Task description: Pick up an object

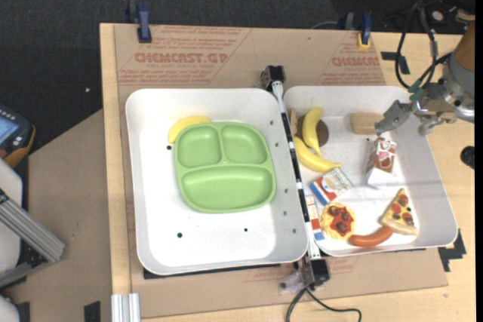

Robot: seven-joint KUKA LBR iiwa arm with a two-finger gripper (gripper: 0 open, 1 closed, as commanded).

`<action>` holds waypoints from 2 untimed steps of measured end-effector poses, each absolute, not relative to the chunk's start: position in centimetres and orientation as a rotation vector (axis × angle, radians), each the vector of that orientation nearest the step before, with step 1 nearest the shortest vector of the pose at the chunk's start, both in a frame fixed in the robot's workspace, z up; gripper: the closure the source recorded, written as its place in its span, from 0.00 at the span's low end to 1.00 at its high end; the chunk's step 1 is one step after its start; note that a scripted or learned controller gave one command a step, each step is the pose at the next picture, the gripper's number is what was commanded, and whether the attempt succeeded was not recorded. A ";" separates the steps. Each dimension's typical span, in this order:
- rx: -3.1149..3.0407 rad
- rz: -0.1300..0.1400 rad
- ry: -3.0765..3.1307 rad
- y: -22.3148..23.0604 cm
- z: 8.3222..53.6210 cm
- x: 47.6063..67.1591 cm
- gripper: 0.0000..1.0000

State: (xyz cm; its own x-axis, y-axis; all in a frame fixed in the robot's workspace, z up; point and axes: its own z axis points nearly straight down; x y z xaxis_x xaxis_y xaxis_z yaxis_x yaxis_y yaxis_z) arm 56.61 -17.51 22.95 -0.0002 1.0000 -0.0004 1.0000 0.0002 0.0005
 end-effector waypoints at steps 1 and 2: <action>2.227 -0.005 2.224 -19.5 12.1 57.9 0.00; 2.219 -0.001 2.218 -17.6 8.4 56.5 0.00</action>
State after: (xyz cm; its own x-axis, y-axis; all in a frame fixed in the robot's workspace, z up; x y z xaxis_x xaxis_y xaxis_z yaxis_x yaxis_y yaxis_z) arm 56.49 -17.63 8.45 0.0004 1.0000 -0.0029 1.0000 -0.0004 0.0023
